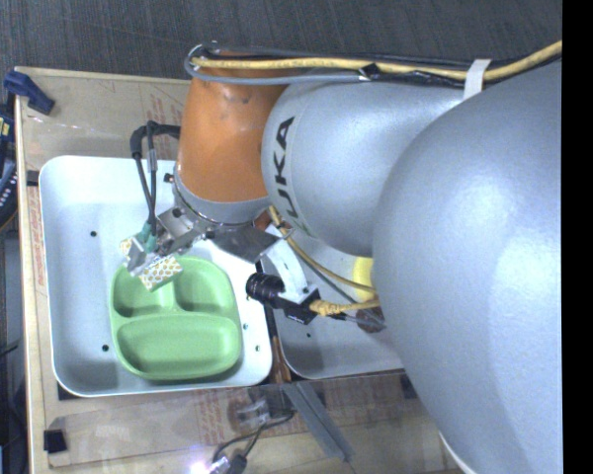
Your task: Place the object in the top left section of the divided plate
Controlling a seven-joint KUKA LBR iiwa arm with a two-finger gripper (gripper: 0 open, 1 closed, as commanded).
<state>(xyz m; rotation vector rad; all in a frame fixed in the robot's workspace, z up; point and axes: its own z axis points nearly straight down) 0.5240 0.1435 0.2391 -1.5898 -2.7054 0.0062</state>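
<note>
Green divided plate (178,329), left white bin (69,265), frame lower left. Small patterned object (161,271) over plate's upper-left section, apparently pinched in end effector (150,255); contact with plate unclear. Release and withdrawal outstanding; task judged nearly complete.

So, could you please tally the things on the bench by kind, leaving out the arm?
White bins: 2 (left bin, right bin)
Green divided plate: 1
Small patterned object at the gripper: 1
Total: 4
</note>
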